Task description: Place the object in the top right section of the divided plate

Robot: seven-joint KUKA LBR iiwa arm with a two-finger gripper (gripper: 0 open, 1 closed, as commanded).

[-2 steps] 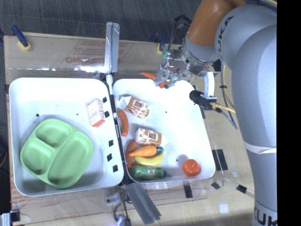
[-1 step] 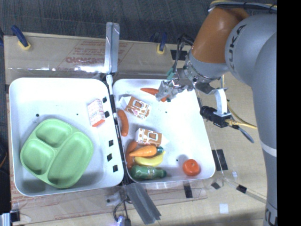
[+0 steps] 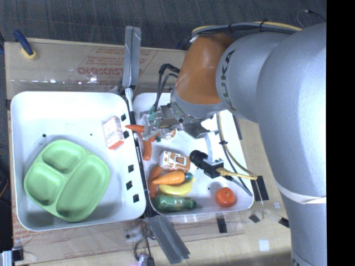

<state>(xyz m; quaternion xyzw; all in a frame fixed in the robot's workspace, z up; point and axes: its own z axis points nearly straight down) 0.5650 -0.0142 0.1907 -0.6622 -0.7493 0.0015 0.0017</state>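
The green plate (image 3: 83,184) lies in the near left corner of the left bin (image 3: 66,112), turned at a slant, with two small sections on its left and one large section on its right. All three sections are bare. A red box (image 3: 112,132) lies flat near the left bin's right edge, well apart from the plate. The gripper (image 3: 158,123) hangs low over the far left corner of the right bin (image 3: 206,197), under the arm's orange band. Whether it is wide or narrow cannot be told. A red carrot (image 3: 135,128) lies level across the rims where the two bins meet, just beside the gripper. It is not clear that the gripper holds it. A thin carrot (image 3: 147,147) lies just below it along the right bin's left edge. Nearer the middle of that bin sits a tan box (image 3: 175,160). Below the box a fat carrot (image 3: 169,177) lies crosswise, touching a banana (image 3: 177,189) on its near side. A green cucumber (image 3: 175,204) lies along the near edge, just beside the banana. A tomato (image 3: 224,197) sits toward the near right corner, apart from the rest.
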